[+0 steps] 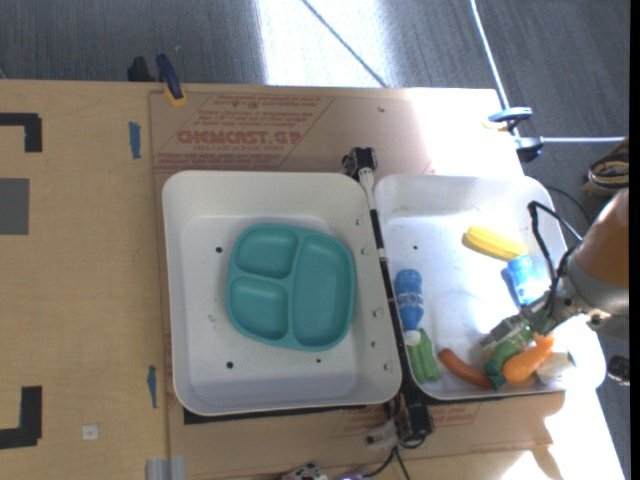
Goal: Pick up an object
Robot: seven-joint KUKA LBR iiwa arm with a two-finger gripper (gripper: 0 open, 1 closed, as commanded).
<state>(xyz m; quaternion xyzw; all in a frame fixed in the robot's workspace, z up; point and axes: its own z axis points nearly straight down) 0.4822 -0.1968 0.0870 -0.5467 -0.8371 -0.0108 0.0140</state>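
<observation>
orange and green toys crowd the right bin's near corner, where the claw sits low among them; whether it is clenched or released cannot be told. a clean pick needs one piece isolated, then a straight lift. farther: blue bottle, yellow piece.

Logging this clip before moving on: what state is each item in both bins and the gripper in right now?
Teal divided plate: flat, upright, in left bin.
Yellow banana: lying in right bin.
Blue bottle: lying by the divider.
Green item: lying below the bottle.
Orange carrot: lying near front wall.
Gripper: low over the corner pile.
</observation>
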